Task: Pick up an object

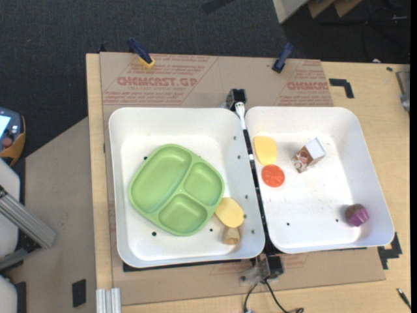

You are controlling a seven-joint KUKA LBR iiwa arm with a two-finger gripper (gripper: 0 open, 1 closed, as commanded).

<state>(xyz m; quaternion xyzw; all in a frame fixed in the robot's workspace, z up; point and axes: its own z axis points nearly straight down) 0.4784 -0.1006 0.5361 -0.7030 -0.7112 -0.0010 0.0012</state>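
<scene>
Left bin [124, 175]: green divided plate [176, 189] at centre; yellow piece [229, 212] just beside plate's lower-right edge, small tan piece [230, 235] touching it below.
Right bin [365, 168]: yellow slab [265, 149] near the shared wall, red disc [273, 176] just below it; small brown-and-white carton [309, 155], tilted, poss. a toy milk box; purple item [356, 214] at lower-right corner.
Table [195, 77]: brown board w/ red lettering, two blue clamps [141, 52] at far edge.
Tool: can't tell its state.
</scene>
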